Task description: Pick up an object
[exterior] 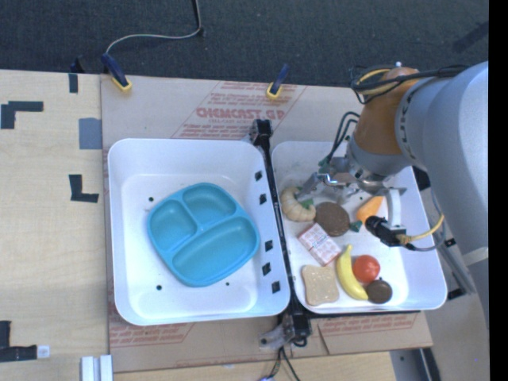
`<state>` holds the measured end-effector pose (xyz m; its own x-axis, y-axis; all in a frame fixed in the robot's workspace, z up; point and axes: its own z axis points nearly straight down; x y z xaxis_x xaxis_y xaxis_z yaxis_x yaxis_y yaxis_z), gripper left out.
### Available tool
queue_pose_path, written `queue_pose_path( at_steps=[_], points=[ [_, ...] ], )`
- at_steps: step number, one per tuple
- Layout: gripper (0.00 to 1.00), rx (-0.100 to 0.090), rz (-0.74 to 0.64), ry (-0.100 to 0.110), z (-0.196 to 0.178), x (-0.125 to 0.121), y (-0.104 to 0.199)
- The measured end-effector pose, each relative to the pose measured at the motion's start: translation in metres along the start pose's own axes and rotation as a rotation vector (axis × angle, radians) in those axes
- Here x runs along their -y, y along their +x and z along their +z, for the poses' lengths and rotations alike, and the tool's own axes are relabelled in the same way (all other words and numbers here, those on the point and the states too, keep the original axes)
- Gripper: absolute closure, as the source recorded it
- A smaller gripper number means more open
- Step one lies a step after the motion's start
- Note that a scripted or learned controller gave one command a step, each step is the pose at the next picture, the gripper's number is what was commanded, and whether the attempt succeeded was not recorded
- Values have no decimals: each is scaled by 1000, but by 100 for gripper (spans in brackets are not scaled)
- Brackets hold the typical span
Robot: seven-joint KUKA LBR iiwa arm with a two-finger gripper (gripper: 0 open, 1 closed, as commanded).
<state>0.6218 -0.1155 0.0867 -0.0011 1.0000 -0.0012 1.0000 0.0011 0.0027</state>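
Gripper (317, 186), right bin (429, 288), approx 11 o'clock: finger state unclear. Nearest: cookie (332, 217), prob. light, rigid; grip across edges.

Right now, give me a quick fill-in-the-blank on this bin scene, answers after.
1. The blue divided plate lies in the ____ bin.
2. The banana lies in the ____ bin.
3. The tomato touches the ____.
4. The end effector hangs over the ____ bin.

Answers: left; right; banana; right

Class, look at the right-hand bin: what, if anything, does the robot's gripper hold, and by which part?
It cannot be told. The gripper sits low over the pale bagel-shaped toy and round brown patty, but no hold is visible.
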Motion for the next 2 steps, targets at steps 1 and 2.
queue_pose_path(
  at_steps=[1, 2],
  points=[
    [0, 12, 6, -10, -2, 11, 8],
    [0, 10, 4, 3, -13, -46, 15]
  ],
)
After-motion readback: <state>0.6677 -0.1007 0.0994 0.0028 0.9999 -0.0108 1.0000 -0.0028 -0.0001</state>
